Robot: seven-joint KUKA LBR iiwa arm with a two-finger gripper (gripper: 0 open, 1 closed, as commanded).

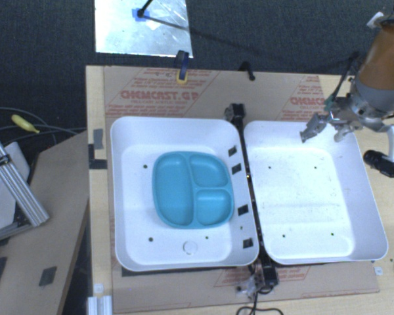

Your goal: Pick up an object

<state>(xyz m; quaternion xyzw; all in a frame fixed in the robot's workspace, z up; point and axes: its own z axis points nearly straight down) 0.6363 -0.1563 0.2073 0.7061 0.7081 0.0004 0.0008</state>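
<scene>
End effector [326, 128] (spread) — above right bin [315, 205].

We see a blue divided plate [192, 190] of smooth, slightly glossy plastic in the left bin [132, 143], itself matt white plastic like the right bin [354, 195]. Beneath lies a printed brown paper-faced board [159, 90]. The gripper [327, 128] looks like dull grey metal. The floor mat [39, 38] reads as dark, rough cloth.

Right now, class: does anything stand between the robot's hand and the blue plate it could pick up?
Only the bins' raised walls, where they meet, lie between. The hand hangs over the right bin's far edge; the blue plate lies in the left bin.
</scene>
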